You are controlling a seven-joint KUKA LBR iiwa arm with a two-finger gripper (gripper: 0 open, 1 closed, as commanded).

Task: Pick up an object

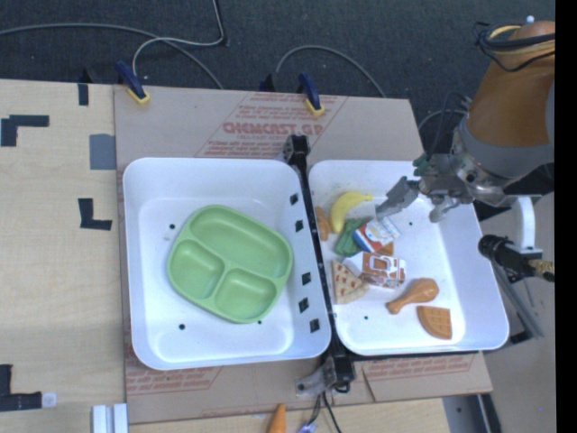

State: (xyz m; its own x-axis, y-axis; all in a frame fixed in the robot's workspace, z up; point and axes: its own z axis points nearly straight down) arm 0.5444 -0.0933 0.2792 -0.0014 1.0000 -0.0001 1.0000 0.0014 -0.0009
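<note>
We see the end effector (410, 201) at the right of the frame, over the upper part of the right bin (478, 278), its two fingers spread apart with nothing between them. Just below and left of it lie the crowded toys: a yellow banana (347, 207), a green piece (349, 239), a small carton (382, 267), a pizza slice (345, 280), a drumstick (413, 294) and an orange wedge (435, 321). The left bin (144, 269) on the surface holds a green divided plate (230, 262).
</note>
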